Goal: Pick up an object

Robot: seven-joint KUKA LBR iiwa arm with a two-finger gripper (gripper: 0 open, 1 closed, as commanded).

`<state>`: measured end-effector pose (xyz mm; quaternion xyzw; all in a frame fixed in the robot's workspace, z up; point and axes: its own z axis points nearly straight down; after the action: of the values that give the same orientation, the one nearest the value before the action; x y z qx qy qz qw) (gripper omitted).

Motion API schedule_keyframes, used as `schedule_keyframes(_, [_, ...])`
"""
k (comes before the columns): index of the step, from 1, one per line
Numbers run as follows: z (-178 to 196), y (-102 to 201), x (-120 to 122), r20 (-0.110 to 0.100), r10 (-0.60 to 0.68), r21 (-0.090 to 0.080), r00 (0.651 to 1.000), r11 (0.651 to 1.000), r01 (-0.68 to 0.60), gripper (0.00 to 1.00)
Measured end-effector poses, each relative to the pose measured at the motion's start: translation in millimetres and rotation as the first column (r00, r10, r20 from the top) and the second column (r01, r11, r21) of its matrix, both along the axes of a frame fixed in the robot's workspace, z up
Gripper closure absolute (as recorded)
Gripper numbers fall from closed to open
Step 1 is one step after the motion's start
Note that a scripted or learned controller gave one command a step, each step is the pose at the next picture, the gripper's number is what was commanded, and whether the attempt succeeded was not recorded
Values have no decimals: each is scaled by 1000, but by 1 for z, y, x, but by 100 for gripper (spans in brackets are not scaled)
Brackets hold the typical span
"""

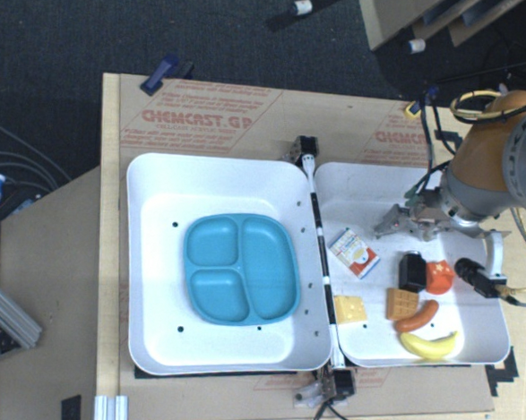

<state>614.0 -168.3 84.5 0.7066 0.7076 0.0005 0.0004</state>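
Claw point(404, 220) sits low over the upper part of the right bin point(373, 181), metal fingers splayed toward the left; can't tell how far open they are, and nothing visible between them. Grey arm point(499, 167) with orange band comes in from the right above it. Right bin holds the loose items: small snack packet point(354, 253), white with red and orange print, just below-left of the claw, long axis tilted, running upper-left to lower-right; black block point(411, 271) upright beside an orange-red piece point(439, 277); waffle-like tan square point(401, 303) just under the black block; sausage point(416, 316) lying diagonally, low left to high right, touching the waffle square; banana point(431, 344) at the bin's lower edge, roughly horizontal, curve opening upward; yellow cracker point(349, 309) near the left wall. Left bin point(156, 197) holds one blue divided plate point(241, 268), three compartments, flat in the middle.
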Motion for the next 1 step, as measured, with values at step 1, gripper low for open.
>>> schedule_keyframes(1, [1, 22, 53, 0, 0, 0, 1000, 1000, 0, 0])
